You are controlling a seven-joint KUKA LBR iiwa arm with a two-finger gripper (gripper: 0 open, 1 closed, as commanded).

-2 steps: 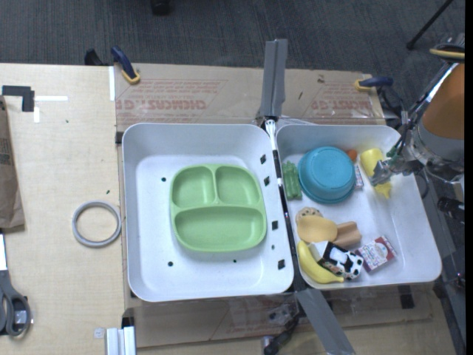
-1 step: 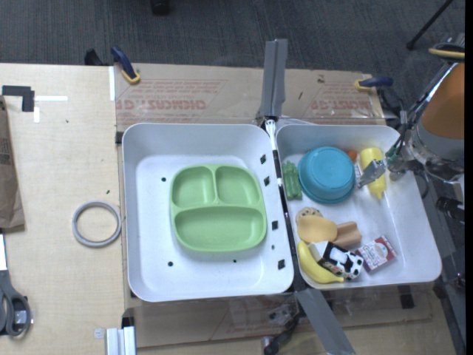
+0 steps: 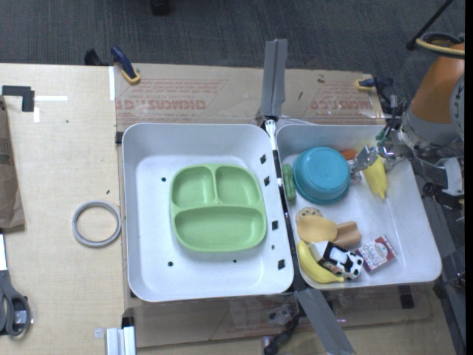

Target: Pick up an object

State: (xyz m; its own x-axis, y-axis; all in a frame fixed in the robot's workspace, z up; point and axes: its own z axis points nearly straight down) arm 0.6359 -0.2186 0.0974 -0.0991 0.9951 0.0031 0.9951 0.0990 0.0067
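My gripper (image 3: 367, 158) hangs at the right bin's (image 3: 414, 261) upper right, beside the blue bowl (image 3: 322, 174) and touching a yellow pepper-like toy (image 3: 377, 178) (grip state: cannot tell). I'm reaching; next, confirm hold, then lift.

We note two bins side by side on the tabletop (image 3: 59, 161). The left bin (image 3: 140, 198) holds a divided plate (image 3: 218, 209) at its centre. In the right bin (image 3: 414, 228), a bowl (image 3: 321, 174) sits at the rear left, a banana (image 3: 316, 266) at the front left, and a small carton (image 3: 377, 254) right of the banana. A ring (image 3: 97, 222) lies on the tabletop left of both bins.
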